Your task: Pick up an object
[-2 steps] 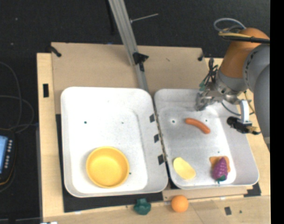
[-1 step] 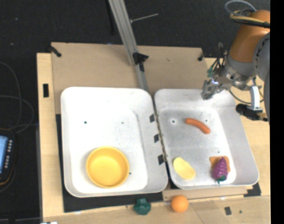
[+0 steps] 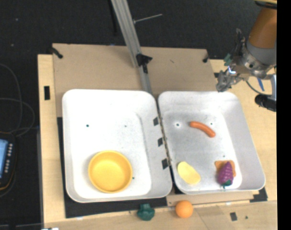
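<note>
Several loose things are seen in the right bin (image 3: 241,114). An orange sausage-shaped toy (image 3: 202,128) lies near the bin's middle, tilted down toward the right. A pale yellow piece (image 3: 188,172) rests near the front left corner, and a purple grape-like bunch (image 3: 225,173) is set upon a small orange piece (image 3: 230,166) near the front right corner. These things are kept apart from one another.

In the left bin (image 3: 107,114) a yellow bowl (image 3: 110,171) is placed upright near the front, mouth upward.

On the worktop (image 3: 47,128) in front of the bins, an orange ball (image 3: 184,209) and a small dark green thing (image 3: 145,212) are found just outside the bin rims.

The end effector (image 3: 225,82) is held above the back right corner of the right bin, beyond its rim, well apart from every toy. Nothing is seen between its fingers; whether they are spread or pressed together cannot be told. The orange band of the arm (image 3: 264,30) is visible above it at the upper right.
</note>
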Robot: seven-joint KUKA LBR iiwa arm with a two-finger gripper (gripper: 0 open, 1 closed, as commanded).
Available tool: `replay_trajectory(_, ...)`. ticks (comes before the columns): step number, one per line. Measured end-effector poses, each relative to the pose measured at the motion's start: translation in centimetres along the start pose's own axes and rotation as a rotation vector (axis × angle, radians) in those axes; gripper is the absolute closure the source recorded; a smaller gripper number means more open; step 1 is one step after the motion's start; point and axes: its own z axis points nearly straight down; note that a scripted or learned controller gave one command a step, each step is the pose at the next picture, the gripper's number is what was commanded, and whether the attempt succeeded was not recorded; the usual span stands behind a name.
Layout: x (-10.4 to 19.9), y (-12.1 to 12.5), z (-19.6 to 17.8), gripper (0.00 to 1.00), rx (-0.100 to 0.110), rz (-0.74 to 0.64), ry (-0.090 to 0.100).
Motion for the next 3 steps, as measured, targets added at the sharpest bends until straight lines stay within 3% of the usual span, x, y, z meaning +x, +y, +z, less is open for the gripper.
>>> replay_trajectory(1,-0.2,0.2,-5.6,1.0,0.001,-0.002,0.001)
replay_trajectory(3,10.0,-4.7,-3.5,1.0,0.008,-0.004,0.004)
